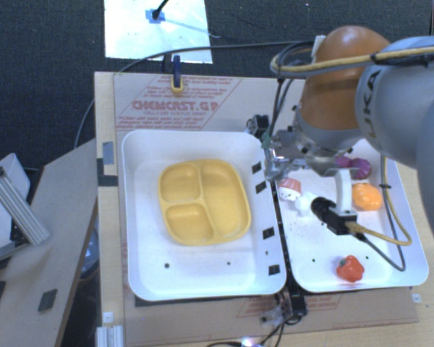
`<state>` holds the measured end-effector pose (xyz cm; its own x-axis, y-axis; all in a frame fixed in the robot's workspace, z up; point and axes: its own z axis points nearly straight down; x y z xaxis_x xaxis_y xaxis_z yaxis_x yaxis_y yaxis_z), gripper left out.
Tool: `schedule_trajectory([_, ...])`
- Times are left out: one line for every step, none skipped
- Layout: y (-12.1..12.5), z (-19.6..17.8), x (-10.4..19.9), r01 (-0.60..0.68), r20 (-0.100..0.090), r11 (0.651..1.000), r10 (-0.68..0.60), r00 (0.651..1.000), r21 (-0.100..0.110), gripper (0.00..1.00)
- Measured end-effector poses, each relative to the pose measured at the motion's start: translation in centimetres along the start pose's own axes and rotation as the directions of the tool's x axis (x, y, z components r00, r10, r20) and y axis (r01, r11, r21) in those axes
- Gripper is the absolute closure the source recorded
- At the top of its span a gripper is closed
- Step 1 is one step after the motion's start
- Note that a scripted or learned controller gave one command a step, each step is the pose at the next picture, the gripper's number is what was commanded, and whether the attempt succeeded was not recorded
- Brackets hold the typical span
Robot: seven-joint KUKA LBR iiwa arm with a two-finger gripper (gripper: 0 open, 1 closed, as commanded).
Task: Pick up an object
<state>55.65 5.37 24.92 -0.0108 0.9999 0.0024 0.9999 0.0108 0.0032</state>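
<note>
While the gripper [280, 169] is hanging low over the far inner corner of the right-hand bin [322, 255], just beside the wall where the two bins are meeting, I am not managing to tell whether it is spread or closed, because the wrist is covering it from this angle. Just beside it, a small white-and-pink piece [290, 187] is lying on the bin floor, with a white piece [304, 205] sitting next to that; whether the gripper is touching either one I cannot tell. Further out in the same bin, a purple object [359, 168] is peeking from under the grey arm [412, 100], an orange object [367, 196] is resting near it, and a red object [351, 267] is sitting well apart toward the near edge. Across the divide, the left-hand bin [152, 266] is holding a yellow divided plate [202, 201], lying flat near its middle. Both bins are resting on the worktop [224, 92], where a blue clamp [176, 67] is standing at the far edge.
</note>
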Motion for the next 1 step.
schedule_trajectory([-0.05, 0.84, 5.34, -0.001, 0.001, 1.0, 0.001, 1.0, 0.002, 1.0])
